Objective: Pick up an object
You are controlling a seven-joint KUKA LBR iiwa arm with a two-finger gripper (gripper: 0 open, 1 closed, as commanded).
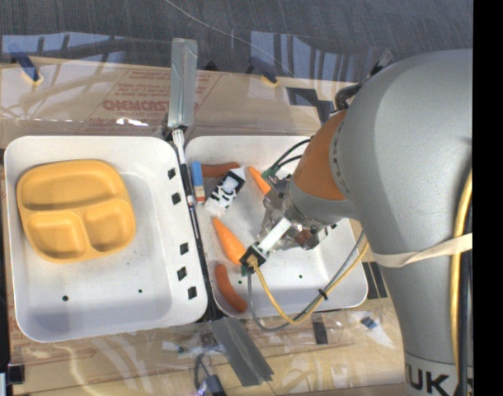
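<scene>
**While the arm reaches over the right bin, its jaws are hidden**

Because it reaches in from the right of the frame, the grey arm with its orange band covers much of the right bin. Its wrist is low over the middle of that bin. I cannot tell if the jaws are open or closed, because the wrist hides them.

The brown table carries the two white bins side by side. The left bin holds a yellow divided plate in its upper left part.

In the right bin, all the small things lie in the left half. A long orange piece lies just left of the wrist, near the middle of the frame. A dark orange piece lies at the lower left corner of this bin. A short orange piece lies above the wrist, and a brownish orange piece lies near the upper wall. Below that one is a white and black item. A small blue and white tube lies along the left wall.
</scene>
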